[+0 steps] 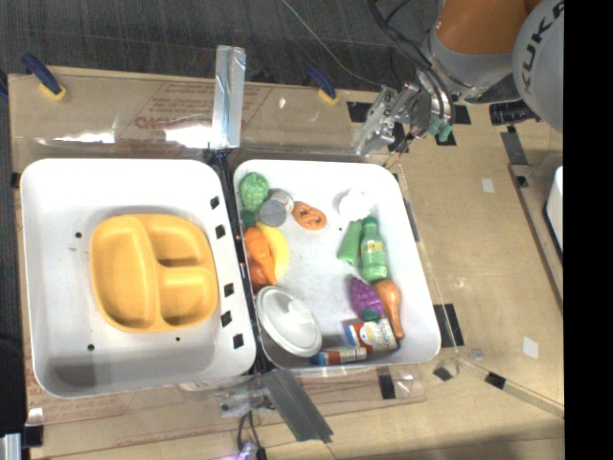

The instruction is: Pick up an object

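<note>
The right bin [414,257] holds several toy foods. Among them are a green leafy piece [254,192], a grey can [275,209], an orange pumpkin-like piece [308,217], a white lump [354,202], a green bottle [372,247], a yellow banana [278,247], purple grapes [364,295] and a carrot [390,305]. My gripper [385,130] hangs above the bin's far right rim, behind the white lump. It is open, with nothing between its fingers.
A yellow divided tray [153,268] lies in the left bin [48,209]. A white bowl [287,322], a labelled can [372,333] and a red marker [340,356] crowd the right bin's front. A metal post [228,103] stands behind the bins' shared wall.
</note>
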`<state>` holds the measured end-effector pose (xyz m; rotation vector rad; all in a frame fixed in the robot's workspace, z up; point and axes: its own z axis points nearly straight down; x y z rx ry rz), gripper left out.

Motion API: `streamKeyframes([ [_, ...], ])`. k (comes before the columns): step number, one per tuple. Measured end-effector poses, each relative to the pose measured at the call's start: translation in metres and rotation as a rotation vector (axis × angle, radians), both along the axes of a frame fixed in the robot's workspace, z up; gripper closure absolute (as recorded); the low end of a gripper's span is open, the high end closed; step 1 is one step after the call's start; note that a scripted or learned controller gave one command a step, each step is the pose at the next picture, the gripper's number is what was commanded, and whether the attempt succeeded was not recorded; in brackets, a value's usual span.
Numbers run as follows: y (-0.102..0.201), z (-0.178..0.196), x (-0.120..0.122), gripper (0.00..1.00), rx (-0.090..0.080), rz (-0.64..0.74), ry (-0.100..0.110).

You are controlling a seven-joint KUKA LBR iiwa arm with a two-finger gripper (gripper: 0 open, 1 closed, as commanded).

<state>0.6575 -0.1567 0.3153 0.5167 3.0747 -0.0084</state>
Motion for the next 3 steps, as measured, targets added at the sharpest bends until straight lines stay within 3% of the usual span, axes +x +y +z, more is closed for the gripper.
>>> streamKeyframes([
  [1, 0.0, 0.011, 0.001, 1.0, -0.002, 0.004, -0.005],
  [2, 0.043, -0.082, -0.014, 1.0, 0.01, 0.037, 0.029],
  [3, 0.043, -0.067, -0.011, 1.0, 0.007, 0.041, 0.019],
])
